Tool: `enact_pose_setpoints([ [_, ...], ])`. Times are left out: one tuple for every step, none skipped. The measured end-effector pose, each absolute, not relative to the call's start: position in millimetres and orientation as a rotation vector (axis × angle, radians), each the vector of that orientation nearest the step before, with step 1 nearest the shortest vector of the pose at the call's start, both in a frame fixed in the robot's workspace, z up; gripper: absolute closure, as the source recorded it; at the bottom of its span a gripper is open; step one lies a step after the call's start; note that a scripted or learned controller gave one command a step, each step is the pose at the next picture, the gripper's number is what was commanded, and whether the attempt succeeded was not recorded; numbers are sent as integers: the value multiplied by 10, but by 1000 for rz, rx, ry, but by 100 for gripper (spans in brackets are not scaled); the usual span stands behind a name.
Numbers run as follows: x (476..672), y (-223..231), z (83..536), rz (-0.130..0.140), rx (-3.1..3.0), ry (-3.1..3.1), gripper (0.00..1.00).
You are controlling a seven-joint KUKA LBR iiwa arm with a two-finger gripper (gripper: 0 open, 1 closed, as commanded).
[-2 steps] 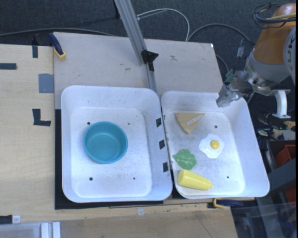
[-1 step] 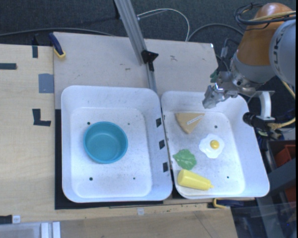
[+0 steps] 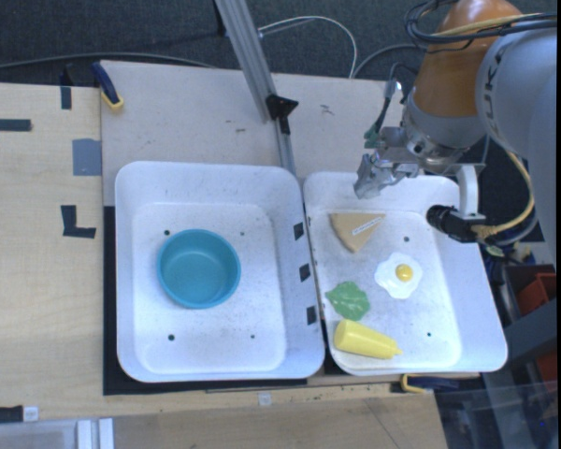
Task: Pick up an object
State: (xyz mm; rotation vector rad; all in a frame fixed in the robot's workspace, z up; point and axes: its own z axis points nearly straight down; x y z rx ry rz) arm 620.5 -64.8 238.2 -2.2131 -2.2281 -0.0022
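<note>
Pale bench [image 3: 196, 124] carries two white bins; my fingers [image 3: 370, 183] hover above the right bin's [image 3: 477, 321] far edge, too blurred to tell their spread. Below lies the cheese wedge [image 3: 355, 228], near the egg [image 3: 398, 276].

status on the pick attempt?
Gripper above right bin's far edge, holding nothing. Cheese wedge nearest, just below it; fried egg, lettuce, corn beyond. Nothing blocking.
</note>
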Motion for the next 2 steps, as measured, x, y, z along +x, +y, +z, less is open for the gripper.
enact_pose_setpoints([
  [6241,-66,2456,-2,-2211,-2229,100],
  [6300,533,2490,-1,-2212,-2229,100],
])
